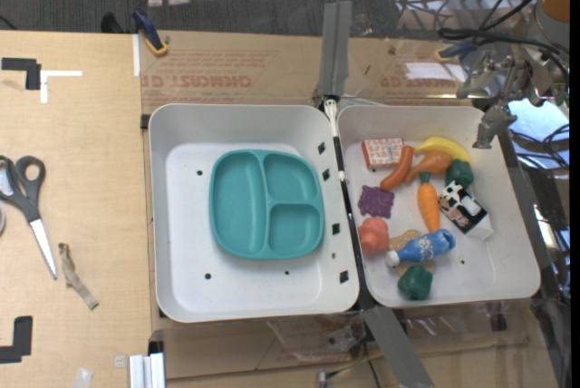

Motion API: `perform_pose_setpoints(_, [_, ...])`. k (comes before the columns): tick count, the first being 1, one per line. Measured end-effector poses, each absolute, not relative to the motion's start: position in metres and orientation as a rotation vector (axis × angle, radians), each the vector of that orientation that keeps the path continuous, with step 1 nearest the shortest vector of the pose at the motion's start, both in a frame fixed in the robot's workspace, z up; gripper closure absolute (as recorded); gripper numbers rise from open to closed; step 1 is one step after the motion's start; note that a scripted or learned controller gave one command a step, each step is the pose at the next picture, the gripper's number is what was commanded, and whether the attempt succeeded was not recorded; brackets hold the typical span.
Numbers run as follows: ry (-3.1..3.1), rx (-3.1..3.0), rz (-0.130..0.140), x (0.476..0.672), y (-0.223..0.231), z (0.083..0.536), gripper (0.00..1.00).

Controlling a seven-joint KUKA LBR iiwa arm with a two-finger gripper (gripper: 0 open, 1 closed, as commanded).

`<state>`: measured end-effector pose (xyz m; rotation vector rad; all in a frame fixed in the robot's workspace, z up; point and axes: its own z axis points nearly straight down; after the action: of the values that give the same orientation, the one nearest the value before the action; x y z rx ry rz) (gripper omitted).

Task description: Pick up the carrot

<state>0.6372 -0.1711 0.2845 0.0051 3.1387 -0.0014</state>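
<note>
the right bin [507, 282] holds the toys. the gripper [494, 119] hangs over its far right corner, whether open or shut i cannot tell. the carrot [428, 207] lies mid-bin, leftward and nearer the camera, long axis near-to-far, green top at the far end.

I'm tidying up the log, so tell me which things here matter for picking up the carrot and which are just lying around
For the job: carrot, gripper, right bin.

Lying about: teal plate, left bin, scissors, banana, blue bottle, purple piece.
</note>
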Motion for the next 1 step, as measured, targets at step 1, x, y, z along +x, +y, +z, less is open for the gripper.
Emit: perform_pose_setpoints(1, [3.126,0.293,0.000,0.5917,-0.1529,0.1109,0.00])
